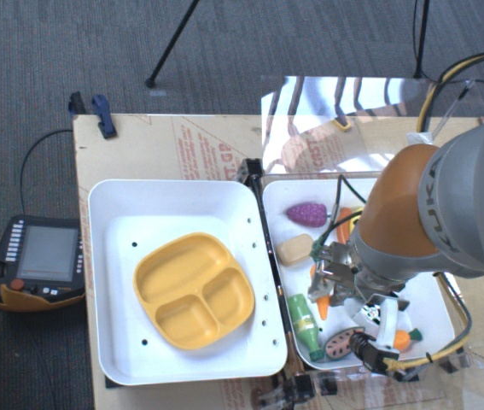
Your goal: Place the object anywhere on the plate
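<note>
The yellow plate [194, 291] with three compartments sits in the left bin [105, 254], a bit tilted relative to the bin walls, nothing on it. All the stuff is over in the right bin [286, 196], which is where the arm [421, 212] is too, reaching in from the right with its orange band above the wrist.

The gripper [327, 284] is down low in the right bin, roughly in the middle of the pile. Honestly can't tell if the fingers are open or closed, the wrist body blocks most of it and the rest is a dark tangle, so I also can't say it's holding anything.

What's around it: a purple bunch of grapes [307, 213] near the top of the bin, well clear of the gripper. A tan bread roll [294, 249] just to the upper left of the gripper, near it. A green bottle [304, 321] lies along the bin's left wall, below and left of the gripper, close by. A watermelon slice [341, 345] sits at the bottom edge near the bottle's lower end. There's an orange carrot [322, 307] right at the gripper, looks like it's touching or just beside it, partly hidden.

Which of these is the one meant for the plate, can't tell.
</note>
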